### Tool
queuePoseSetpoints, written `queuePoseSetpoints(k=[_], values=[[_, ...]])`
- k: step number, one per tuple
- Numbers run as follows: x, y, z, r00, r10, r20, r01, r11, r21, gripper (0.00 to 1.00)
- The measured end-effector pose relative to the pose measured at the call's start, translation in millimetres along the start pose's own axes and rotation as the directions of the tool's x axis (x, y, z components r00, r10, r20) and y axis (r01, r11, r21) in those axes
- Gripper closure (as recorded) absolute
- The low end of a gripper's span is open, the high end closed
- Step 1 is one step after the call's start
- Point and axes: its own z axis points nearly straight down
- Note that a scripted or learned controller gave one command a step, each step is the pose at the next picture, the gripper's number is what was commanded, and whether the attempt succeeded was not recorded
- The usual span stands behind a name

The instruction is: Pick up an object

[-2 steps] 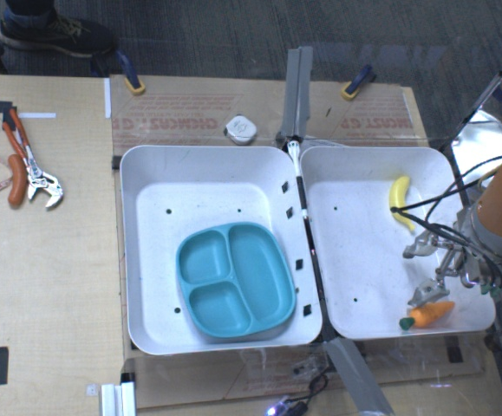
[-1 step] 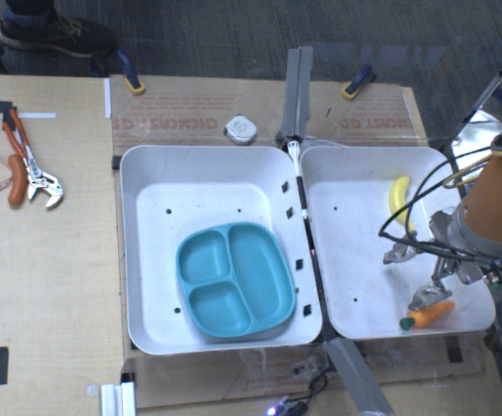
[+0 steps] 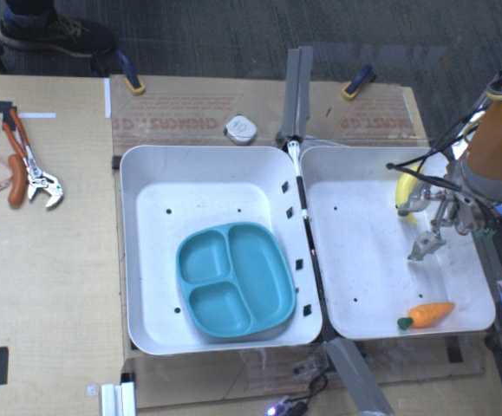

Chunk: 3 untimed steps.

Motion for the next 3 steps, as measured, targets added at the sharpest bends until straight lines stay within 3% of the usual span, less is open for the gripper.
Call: queuePoseSetpoints(k=[1, 2, 3], values=[[101.5, -5.5, -24.3, 0.992, 0.122, -0.005, -0.122, 0.992, 0.0, 0.0], [94.0, 6.3, -9.5, 0.953, -0.3, 0.03, 0.3, 0.954, 0.013, 0.0], [95.1, 32.0, 0.4, 0.972, 0.235, -0.003, -0.235, 0.972, 0.001, 0.0]])
